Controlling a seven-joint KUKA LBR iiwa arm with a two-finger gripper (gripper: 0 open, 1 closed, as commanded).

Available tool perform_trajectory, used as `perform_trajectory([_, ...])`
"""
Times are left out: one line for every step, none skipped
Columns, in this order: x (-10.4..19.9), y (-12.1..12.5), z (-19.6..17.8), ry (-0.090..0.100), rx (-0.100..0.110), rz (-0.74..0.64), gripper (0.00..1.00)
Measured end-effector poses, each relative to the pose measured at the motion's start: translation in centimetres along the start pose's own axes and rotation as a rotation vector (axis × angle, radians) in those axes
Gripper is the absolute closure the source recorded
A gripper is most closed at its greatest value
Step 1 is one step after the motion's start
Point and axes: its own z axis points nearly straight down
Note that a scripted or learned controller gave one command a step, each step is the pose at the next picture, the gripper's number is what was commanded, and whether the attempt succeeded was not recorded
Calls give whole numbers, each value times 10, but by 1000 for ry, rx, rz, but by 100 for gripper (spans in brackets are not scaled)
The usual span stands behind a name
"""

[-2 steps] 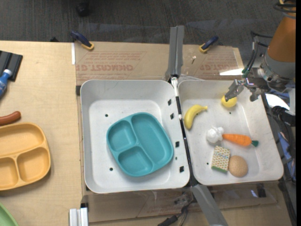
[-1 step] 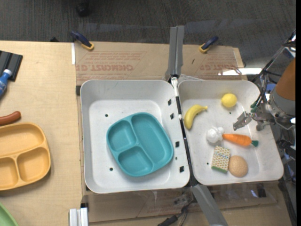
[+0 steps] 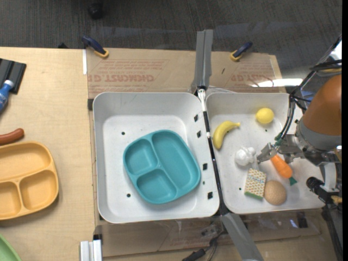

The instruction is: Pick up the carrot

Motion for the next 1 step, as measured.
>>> perform_trajectory([-1,0,-9,0,0,4,100])
